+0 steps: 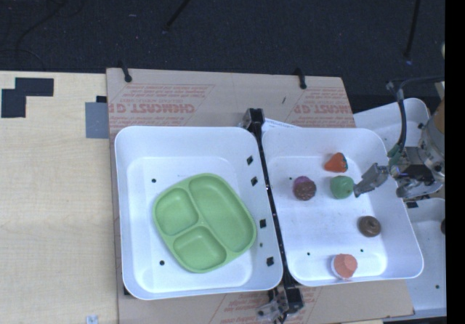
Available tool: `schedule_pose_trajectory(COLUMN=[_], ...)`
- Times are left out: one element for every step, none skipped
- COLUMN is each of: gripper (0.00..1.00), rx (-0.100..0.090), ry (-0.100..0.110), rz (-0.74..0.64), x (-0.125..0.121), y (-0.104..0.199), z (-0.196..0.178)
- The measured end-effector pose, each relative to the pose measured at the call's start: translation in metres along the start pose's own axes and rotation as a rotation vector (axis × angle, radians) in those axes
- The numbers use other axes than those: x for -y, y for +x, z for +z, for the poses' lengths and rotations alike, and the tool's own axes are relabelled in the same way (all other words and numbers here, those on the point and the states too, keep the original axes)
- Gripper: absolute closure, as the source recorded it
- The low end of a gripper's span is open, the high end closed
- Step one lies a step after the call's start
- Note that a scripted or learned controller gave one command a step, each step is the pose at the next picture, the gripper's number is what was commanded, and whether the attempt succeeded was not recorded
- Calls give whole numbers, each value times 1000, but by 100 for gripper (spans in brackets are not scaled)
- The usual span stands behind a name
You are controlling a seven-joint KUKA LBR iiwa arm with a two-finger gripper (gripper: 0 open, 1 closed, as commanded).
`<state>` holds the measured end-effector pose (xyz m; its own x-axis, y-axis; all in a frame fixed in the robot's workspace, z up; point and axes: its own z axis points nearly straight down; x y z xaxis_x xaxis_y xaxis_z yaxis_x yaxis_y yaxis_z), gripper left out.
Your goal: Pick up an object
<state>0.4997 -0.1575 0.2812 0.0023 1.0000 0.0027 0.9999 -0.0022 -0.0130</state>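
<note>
**Gripper at the right bin's edge, beside the green ball**

Two white bins sit side by side on a cardboard sheet (218, 101) laid over the bench. The left bin (134, 148) holds a green divided plate (203, 222) with three compartments, lying at a slant in the middle of the bin floor.

The right bin (396, 261) holds five small things. An orange piece (336, 163) lies toward the far side. Just below it, a green ball (342, 187) sits next to a dark purple ball (304, 188), the two close but apart. A brown ring like a small doughnut (370, 226) lies nearer the right wall, and a pink-orange round piece (344, 266) rests near the front wall.

The arm comes in from the right, low over the bin's right rim. The gripper (372, 179) points toward the green ball, one grey finger reaching just beside it. Whether the fingers are spread or closed cannot be told at this angle, and nothing is seen between them. All five things rest on the bin floor.
</note>
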Motion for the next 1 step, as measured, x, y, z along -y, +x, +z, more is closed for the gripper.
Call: schedule_pose_trajectory(gripper=[0], rx=[2], ry=[-10], rz=[-2], x=[-2], y=[0], z=[-5])
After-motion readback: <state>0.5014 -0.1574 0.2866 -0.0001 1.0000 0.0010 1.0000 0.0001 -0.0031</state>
